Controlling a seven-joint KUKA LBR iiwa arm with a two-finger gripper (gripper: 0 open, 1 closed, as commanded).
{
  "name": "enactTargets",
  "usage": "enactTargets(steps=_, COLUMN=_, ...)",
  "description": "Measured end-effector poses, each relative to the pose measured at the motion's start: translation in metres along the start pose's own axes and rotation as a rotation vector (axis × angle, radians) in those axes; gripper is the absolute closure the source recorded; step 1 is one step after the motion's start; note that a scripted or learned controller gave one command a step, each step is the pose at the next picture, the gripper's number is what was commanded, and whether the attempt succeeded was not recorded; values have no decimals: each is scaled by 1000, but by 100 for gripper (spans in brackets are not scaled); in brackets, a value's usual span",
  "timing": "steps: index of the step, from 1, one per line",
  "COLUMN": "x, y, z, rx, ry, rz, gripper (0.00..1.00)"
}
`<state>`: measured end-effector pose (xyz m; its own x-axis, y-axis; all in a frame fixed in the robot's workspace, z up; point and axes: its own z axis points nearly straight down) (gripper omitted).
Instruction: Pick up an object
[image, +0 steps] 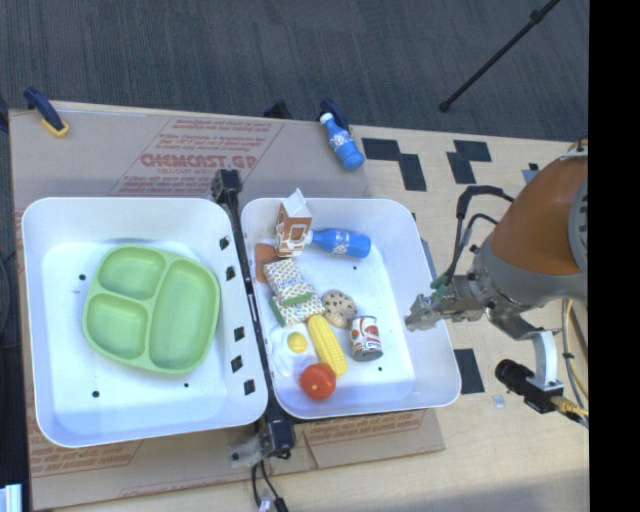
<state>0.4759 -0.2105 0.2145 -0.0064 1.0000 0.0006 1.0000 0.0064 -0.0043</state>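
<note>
The right bin (425, 330) holds several toy foods: a blue bottle (340, 242), a small carton (293, 224), a patterned packet (291, 291), a cookie (338, 306), a corn cob (326, 343), a red-labelled can (365, 337), a fried egg (294, 344) and a red tomato (317, 381). My gripper (424, 313) hangs over the bin's right rim, right of the can, with nothing seen in it. The arm's orange band (545, 230) is at the right edge.
In the left bin (45, 300) lies a green divided plate (152, 309). A blue clamp (342, 142) sits on the cardboard behind the right bin, and a yellow-blue clamp (45, 111) at the far left corner. Black clips (228, 183) join the bins.
</note>
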Motion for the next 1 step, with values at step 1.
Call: enactTargets(steps=1, x=0, y=0, z=3, rx=1, ry=0, rz=0, gripper=100)
